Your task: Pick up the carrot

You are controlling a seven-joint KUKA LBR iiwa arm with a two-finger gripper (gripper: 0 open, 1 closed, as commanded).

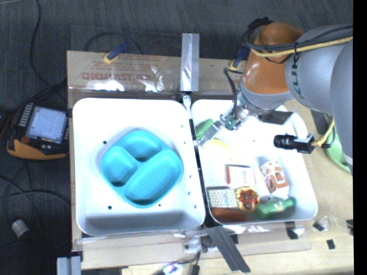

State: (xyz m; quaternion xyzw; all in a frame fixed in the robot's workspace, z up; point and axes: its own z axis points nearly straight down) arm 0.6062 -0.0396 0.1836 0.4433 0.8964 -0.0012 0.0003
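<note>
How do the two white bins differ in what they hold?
The left bin holds one large blue divided tray; the right bin holds several small items, mostly crowded along its near edge. The gripper is over the right bin, not the left. Both bins are shallow and white.
</note>
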